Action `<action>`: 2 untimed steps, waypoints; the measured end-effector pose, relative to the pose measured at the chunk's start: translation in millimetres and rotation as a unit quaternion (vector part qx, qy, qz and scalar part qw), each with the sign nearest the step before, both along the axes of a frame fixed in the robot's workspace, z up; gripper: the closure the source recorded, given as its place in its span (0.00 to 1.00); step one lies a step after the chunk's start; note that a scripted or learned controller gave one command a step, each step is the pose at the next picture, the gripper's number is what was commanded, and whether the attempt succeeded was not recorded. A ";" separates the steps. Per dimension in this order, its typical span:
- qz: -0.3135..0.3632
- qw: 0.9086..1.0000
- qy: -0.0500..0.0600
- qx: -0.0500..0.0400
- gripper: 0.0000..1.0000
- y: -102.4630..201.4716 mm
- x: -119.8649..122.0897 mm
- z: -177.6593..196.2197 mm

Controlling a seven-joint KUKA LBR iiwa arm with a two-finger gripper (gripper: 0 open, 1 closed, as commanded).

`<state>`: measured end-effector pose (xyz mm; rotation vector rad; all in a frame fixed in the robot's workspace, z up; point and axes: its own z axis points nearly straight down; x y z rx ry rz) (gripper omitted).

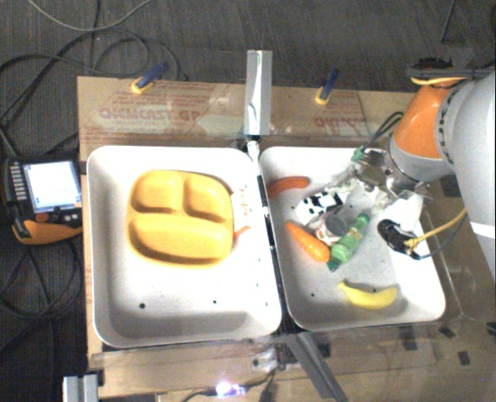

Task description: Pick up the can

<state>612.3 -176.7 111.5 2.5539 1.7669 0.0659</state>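
Camera view has my tool (359,193) low over the right bin (415,296), near its upper middle; whether it is spread or pressed together I cannot tell. Just below it lies a grey can (338,222), touching a green bottle (348,241). A carrot (307,241) lies left of the bottle, a banana (369,296) nearer the front. The left bin (114,308) holds a yellow divided tray (181,216).

Grey rounded arm (483,153), orange band, black cable looped at wrist
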 end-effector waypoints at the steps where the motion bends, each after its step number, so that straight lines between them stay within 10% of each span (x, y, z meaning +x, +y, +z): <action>1: 0.008 1.000 0.002 -0.001 0.00 -12.6 4.5 0.2; 2: 0.008 1.000 0.023 0.000 0.00 -12.6 20.1 -22.2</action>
